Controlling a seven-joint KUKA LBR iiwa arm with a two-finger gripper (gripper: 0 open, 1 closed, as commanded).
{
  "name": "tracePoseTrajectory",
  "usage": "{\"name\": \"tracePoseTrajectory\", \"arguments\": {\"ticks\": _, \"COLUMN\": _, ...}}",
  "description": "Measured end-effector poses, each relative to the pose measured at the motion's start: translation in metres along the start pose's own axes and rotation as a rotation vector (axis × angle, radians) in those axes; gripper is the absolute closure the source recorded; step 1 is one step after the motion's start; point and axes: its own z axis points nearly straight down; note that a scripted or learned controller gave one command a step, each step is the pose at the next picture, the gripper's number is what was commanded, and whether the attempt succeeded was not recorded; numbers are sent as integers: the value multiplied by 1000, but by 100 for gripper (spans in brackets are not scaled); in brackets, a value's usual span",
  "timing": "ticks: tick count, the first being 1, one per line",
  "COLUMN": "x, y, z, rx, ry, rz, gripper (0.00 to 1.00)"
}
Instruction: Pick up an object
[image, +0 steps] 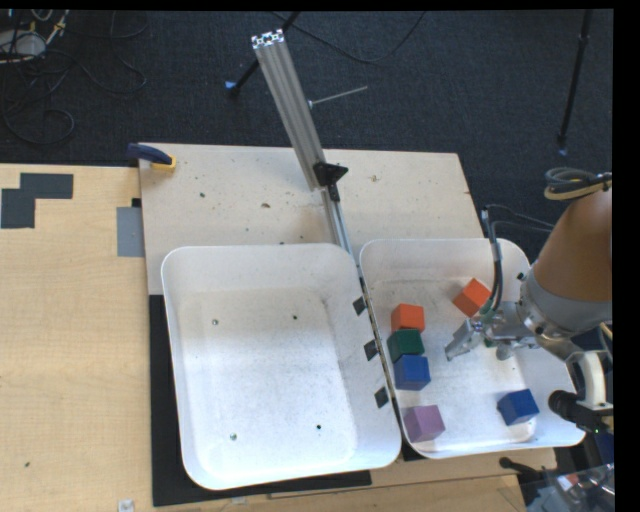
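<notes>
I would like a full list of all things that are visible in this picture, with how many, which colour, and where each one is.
orange blocks: 2, orange, right bin; one at the top of the column near its left wall, one further right, by the gripper
green block: 1, dark green, right bin, below the left orange block
blue blocks: 2, blue, right bin; one below the green block, one near the lower right corner
purple block: 1, pale purple, right bin, lower left corner
left bin: 1, white, bench centre
right bin: 1, white, beside the left bin
metal bar: 1, grey, slanting above the bench
clamp: 1, blue and yellow, bench's top left corner
arm: 1, grey with orange band, right side
gripper: 1, metal, over the right bin
</notes>
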Motion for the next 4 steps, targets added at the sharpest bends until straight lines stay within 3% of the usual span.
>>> {"name": "tracePoseTrajectory", "arguments": {"ticks": 2, "x": 1, "y": -7, "z": 75, "rx": -7, "ry": -1, "rz": 2, "gripper": 0}}
{"name": "tracePoseTrajectory", "arguments": {"ticks": 3, "x": 0, "y": -7, "z": 64, "rx": -6, "ry": 1, "rz": 10, "gripper": 100}}
{"name": "tracePoseTrajectory", "arguments": {"ticks": 4, "x": -2, "y": -4, "z": 2, "rx": -13, "ry": -4, "rz": -1, "gripper": 100}}
